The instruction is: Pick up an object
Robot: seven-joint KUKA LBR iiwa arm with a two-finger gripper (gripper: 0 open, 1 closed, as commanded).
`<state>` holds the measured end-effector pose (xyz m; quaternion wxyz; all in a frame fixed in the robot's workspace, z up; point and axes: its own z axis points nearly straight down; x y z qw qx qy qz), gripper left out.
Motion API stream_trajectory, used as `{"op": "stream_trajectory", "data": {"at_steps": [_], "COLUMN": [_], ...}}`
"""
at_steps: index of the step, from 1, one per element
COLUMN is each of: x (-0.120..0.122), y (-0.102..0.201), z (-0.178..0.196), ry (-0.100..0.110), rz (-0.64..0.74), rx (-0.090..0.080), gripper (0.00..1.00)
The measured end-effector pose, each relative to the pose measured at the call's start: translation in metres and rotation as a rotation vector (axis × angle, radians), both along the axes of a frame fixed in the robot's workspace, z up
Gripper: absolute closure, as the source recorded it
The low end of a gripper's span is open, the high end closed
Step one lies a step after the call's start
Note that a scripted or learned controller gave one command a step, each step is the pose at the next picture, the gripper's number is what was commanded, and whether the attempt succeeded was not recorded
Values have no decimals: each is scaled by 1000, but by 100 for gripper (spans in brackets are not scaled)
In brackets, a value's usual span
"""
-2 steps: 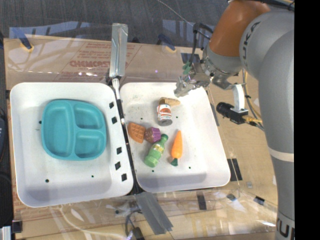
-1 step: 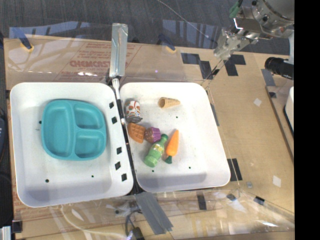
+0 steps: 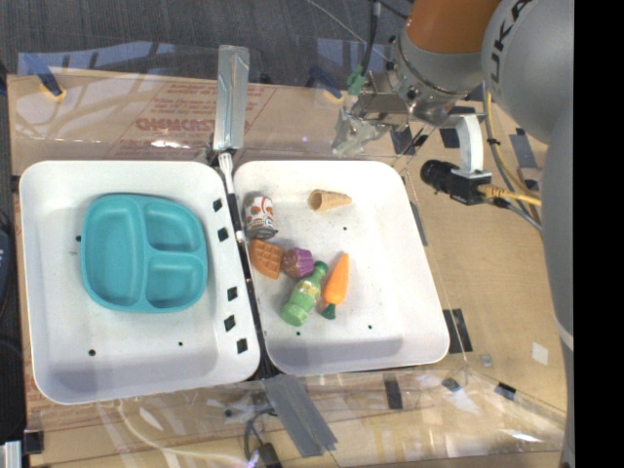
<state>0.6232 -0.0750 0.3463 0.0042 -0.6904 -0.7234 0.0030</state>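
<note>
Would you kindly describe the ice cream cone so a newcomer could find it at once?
Look in the right white bin, toward its far edge. The ice cream cone lies there alone on its side, tan and pointed, apart from the cluster of toys nearer the divider.

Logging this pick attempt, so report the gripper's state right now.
Gripper: above the far edge of the right bin, nothing seen between its fingers; open or shut cannot be told.

The grey arm [image 3: 546, 86] reaches in from the right; its orange band sits above the wrist; the gripper [image 3: 366, 130] hangs raised.
</note>
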Motion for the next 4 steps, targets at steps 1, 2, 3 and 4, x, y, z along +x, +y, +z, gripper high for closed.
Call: {"op": "stream_trajectory", "data": {"at_steps": [1, 2, 3, 4], "x": [31, 27, 18, 27], "y": [84, 156, 227, 127], "z": [-136, -156, -241, -150], "ry": [6, -1, -18, -15], "rz": [-399, -364, -402, -526], "rx": [-6, -4, -2, -4], "gripper": [100, 100, 100, 100]}}
